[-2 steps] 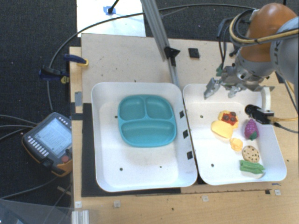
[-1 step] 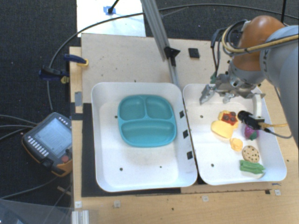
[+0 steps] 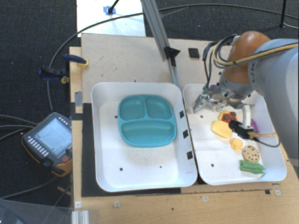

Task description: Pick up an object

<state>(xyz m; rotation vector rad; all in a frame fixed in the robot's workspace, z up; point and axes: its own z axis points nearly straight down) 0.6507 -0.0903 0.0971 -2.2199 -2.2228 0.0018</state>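
Pincer point(image 3: 204, 104) hangs low over right bin point(image 3: 201, 139).

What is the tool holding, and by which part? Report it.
It cannot be told. The tool sits low over the right bin, near its upper left corner, and no object shows between its tips. The yellow piece and cookie lie apart from it.

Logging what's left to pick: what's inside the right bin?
In the right bin: a yellow piece, a cookie, a green piece, a red piece. The arm covers the bin's far corner, hiding anything there.
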